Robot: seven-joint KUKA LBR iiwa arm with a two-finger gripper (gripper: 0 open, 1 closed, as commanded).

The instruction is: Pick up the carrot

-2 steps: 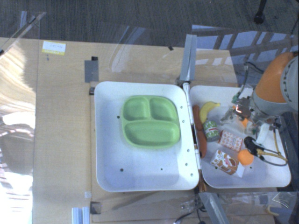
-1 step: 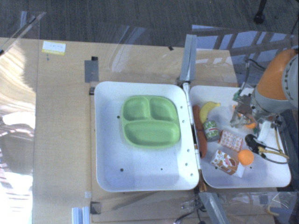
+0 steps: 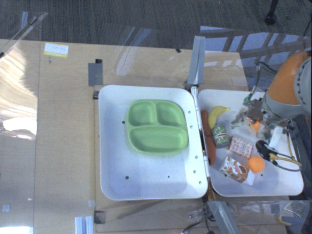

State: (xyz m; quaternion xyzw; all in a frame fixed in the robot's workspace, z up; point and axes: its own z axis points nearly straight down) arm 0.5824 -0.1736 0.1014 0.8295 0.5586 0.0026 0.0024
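Two bins [image 3: 112,179]. One carrot [image 3: 254,126]: orange bit at pincer [image 3: 247,119] tip, grip state cannot tell. Left of pincer: one banana [image 3: 218,112], one can [image 3: 220,136], one red sausage [image 3: 209,143]. Below: two snack packets [image 3: 241,146], one orange ball [image 3: 256,164]. Far left: one green plate [image 3: 157,141].

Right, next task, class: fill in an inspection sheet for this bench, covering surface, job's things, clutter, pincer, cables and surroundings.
Surface: wooden bench; left bin and right bin, both white.
Job's things: small orange piece, likely the carrot, in the right bin at the pincer.
Clutter: green plate in left bin; banana, red sausage-like item, green can, snack packets, orange ball in right bin.
Pincer: over the right bin; grasp unclear.
Cables: yellow cable beside the arm.
Surroundings: dark carpet, black stand foot.
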